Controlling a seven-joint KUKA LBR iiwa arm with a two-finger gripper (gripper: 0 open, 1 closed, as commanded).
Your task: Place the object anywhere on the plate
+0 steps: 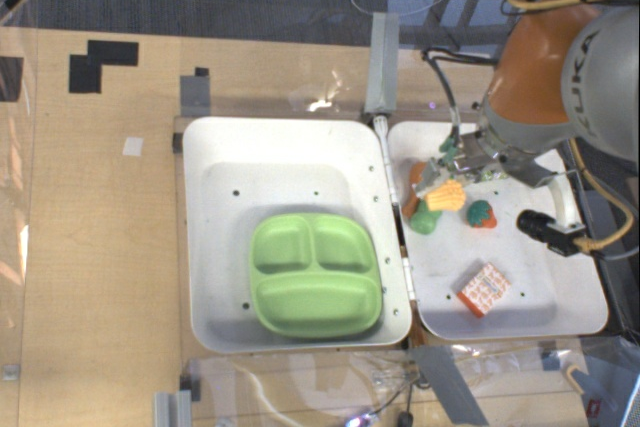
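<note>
A green divided plate (pixel 315 275) lies in the left bin (pixel 215 215), towards its front, with nothing on it. In the right bin (pixel 560 295), my gripper (pixel 449 173) hangs low at the back left, directly over a cluster of toy foods. A yellow corn piece (pixel 447 196) sits just under the gripper tip and looks to be resting on the bin floor. Beside it are a green piece (pixel 424 221), an orange piece (pixel 413 178) and a green-and-red piece (pixel 481 213).
A red-and-white box (pixel 484 289) lies alone at the front of the right bin. The raised divider (pixel 395 215) between the bins runs just left of the toy cluster. The grey and orange arm (pixel 560 65) covers the right bin's back right corner.
</note>
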